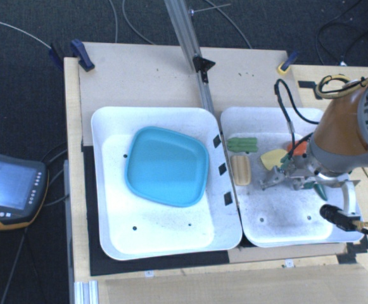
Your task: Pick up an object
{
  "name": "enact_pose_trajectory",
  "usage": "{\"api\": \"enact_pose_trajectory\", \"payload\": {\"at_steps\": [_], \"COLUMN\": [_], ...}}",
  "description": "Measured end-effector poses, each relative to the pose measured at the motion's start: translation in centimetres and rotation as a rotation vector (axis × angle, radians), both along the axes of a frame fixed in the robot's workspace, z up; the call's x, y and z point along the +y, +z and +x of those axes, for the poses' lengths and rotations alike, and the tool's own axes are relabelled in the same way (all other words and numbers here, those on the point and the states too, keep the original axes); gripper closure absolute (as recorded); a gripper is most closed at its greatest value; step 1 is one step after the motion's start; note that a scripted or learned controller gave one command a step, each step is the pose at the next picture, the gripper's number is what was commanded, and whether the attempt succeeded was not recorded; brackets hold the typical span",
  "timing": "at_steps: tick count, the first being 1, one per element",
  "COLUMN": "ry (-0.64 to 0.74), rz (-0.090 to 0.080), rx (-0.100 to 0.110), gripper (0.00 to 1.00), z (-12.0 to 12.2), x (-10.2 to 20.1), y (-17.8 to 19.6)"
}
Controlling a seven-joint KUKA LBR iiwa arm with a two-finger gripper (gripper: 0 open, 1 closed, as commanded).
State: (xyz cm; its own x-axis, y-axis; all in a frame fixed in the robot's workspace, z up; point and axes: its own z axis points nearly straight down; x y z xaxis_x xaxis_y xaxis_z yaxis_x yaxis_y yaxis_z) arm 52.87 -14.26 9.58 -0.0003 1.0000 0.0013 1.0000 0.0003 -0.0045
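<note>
Dark carpet (19, 75) surrounds my bench, crossed by thin looping cables, and a handheld control pendant with a lit screen (9, 192) lies on it at the left. On the pale wooden bench top (145, 75) I see two shallow white bins side by side, with blue clamps (82, 54) at the back corners and a slanted metal rail (184, 24) running down toward the gap between the bins.

My left bin (107, 233) holds one thing, a turquoise square plastic plate with rounded corners (168, 165), lying flat near the middle.

My right bin (279, 230) holds several small objects in its back half: a green oblong piece (242, 145) close to the inner wall, a tan rectangular block (240, 169) just in front of it, and a yellow rounded piece (273, 158) to their right, with something orange (298, 148) behind it, partly hidden by the arm.

My grey arm with its orange band (342, 128) comes in over the right bin's far side. Its two-finger gripper (279, 177) sits low over the bin floor, just beside the yellow piece and near the tan block. I cannot tell how it is set, and I see nothing between its metal parts.
</note>
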Motion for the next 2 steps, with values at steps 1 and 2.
{"api": "enact_pose_trajectory", "payload": {"at_steps": [1, 2], "ry": [0.000, 0.000], "rz": [-0.001, -0.002], "rx": [-0.006, -0.010], "gripper": [1.00, 1.00], "z": [0.2, 0.0], "x": [0.0, 0.3], "y": [1.3, 7.5]}}
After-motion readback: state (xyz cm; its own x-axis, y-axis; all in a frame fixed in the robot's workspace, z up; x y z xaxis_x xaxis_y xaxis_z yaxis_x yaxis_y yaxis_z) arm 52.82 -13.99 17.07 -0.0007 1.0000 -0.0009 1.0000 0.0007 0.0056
